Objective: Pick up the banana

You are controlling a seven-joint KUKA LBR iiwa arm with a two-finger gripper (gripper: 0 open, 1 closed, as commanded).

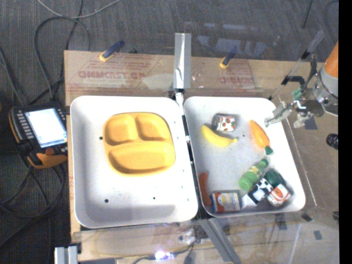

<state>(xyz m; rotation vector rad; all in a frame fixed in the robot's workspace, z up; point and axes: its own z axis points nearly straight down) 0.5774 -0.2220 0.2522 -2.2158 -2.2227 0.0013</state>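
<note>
— Where the counter (77,232) comes nearest, what lies in the right bin (289,147)?

— Along its near wall sits a small carton (226,201) with an orange and white label, then a black-and-white checked packet (260,188) and a red and white can (279,194) crowded into the near right corner. A green bottle (253,174) lies tilted just beyond them, and a thin reddish stick (203,186) rests against the left wall.

— And the left bin (88,202)?

— It carries a yellow divided tray (140,142), lying flat near the middle.

— Where is the banana (218,137)?

— Farther back in the right bin, lying flat on the floor, touching a small tin (224,123) just beyond it. A carrot (259,133) lies to its right, apart from it.

— The gripper (300,110)?

— It hangs over the far right corner of the right bin, well apart from the banana and touching none of the items. Nothing sits between its fingers. I cannot tell whether they are spread or pressed together.

— Beyond the bins?

— Two clamps (111,50) on the counter's far edge, and a handheld screen (39,126) on the floor to the left.
</note>
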